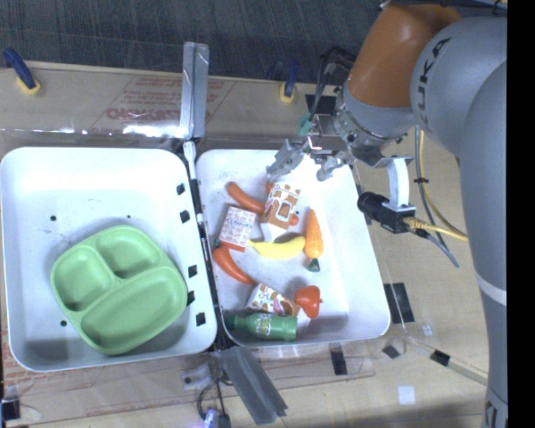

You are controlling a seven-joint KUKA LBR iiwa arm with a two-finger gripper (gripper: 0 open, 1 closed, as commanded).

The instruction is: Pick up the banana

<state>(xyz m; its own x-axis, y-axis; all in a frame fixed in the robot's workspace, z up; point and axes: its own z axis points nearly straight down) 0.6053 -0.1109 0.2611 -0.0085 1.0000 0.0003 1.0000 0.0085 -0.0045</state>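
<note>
Banana (279,248) lies mid-frame in the right bin (366,275), between a carrot (313,234) on its right and a small carton (238,226) on its left. Gripper (305,160) hangs over the bin's upper edge, fingers spread and holding nothing. Green plate (120,288) sits in the left bin (27,194).

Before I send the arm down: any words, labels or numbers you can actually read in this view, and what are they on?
None reads cleanly.
Cardboard sheet behind the bins: red print, too faint to read.
Three small cartons by the banana: printed faces, too blurred.
Green bottle: label too small.
</note>
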